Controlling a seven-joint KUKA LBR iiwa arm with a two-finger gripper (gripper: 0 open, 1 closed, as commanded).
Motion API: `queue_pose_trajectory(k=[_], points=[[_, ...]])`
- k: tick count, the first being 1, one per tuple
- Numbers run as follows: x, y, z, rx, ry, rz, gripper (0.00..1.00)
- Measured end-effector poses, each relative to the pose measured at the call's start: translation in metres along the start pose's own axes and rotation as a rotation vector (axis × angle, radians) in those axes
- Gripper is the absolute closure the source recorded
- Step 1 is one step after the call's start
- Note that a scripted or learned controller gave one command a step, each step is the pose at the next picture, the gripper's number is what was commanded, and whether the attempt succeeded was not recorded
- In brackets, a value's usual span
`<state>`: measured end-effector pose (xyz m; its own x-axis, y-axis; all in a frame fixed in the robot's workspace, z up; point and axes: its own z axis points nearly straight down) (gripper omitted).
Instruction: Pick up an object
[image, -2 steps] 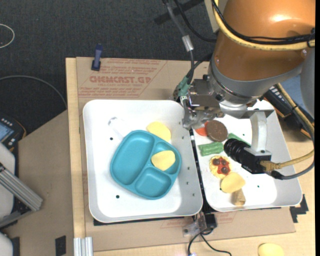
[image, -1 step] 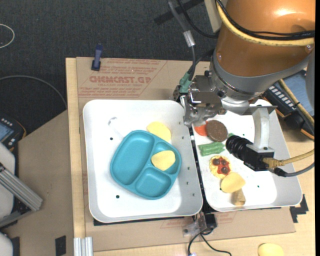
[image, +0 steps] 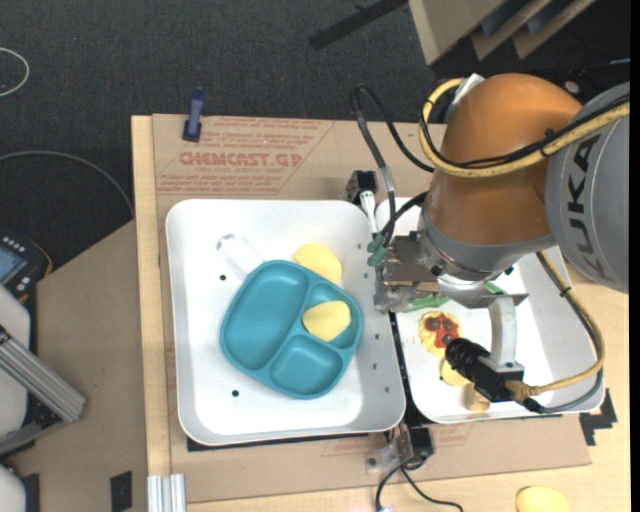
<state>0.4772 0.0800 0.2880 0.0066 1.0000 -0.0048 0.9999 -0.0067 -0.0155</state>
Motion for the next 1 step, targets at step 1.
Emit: queue_pose_trajectory(k=[1], points=[[-0.0311,0.0011,-0.153,-0.035,0.007,-0.005,1.0]])
